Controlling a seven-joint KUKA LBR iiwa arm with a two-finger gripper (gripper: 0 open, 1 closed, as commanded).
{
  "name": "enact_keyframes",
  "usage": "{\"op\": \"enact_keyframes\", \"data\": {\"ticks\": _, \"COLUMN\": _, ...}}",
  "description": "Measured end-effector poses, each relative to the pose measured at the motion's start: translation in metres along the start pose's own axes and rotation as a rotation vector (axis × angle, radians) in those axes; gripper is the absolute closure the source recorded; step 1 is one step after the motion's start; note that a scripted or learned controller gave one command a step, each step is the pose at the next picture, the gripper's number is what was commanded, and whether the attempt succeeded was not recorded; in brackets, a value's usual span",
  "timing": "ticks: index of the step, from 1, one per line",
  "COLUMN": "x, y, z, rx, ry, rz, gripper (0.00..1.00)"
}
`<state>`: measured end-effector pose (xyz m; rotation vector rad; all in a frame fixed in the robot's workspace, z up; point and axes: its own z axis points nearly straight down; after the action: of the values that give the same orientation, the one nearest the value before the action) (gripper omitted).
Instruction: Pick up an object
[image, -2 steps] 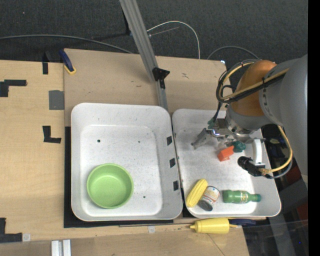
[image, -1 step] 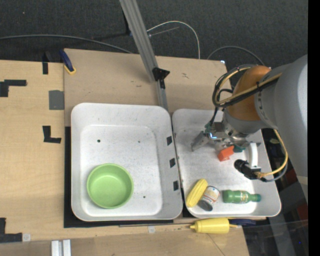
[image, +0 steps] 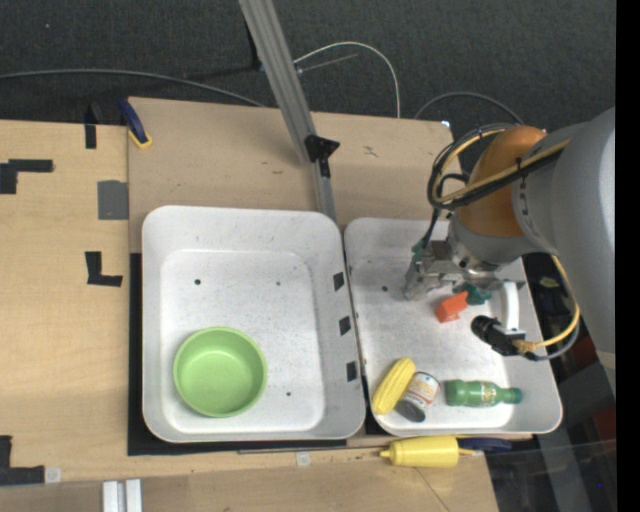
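Note:
My gripper is low over the upper middle of the right bin, under the grey arm with its orange band. Just to its lower right lies a small orange-red object, with a teal piece beside it; I cannot tell whether the gripper touches either. Along the bin's front lie a yellow oblong object, a small can and a green bottle on its side. A green bowl sits in the front left corner of the left bin.
A yellow bottle lies on the bench just outside the right bin's front edge. A slanted metal pole stands behind the two bins. Cables loop around the arm's wrist at the right bin's right wall.

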<state>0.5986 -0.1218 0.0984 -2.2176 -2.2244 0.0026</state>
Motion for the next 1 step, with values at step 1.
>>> {"op": "enact_keyframes", "data": {"ticks": 1, "x": 0.0011, "y": -0.0086, "z": -0.0563, "rx": -0.005, "ry": 0.0, "rz": 0.002, "gripper": 1.0}}
